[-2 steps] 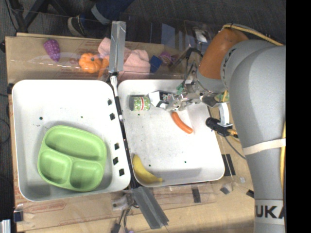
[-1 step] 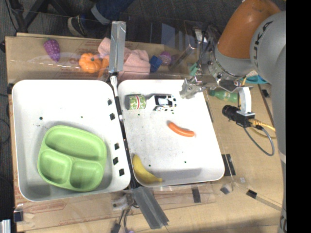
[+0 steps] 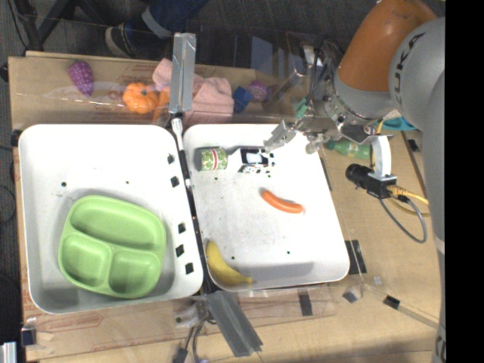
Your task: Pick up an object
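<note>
The end effector [image 3: 274, 141] is seen above the right bin's [image 3: 318, 240] far edge, fingers spread, nothing gripped. Within that bin a small can [image 3: 212, 158], an orange sausage [image 3: 281, 201] and a banana [image 3: 224, 267] are found. A green tray [image 3: 113, 244] is held by the left bin [image 3: 45, 172].

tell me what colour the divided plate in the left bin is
Light green, plain with no pattern; the divided plate shows best in the camera view from above.
</note>
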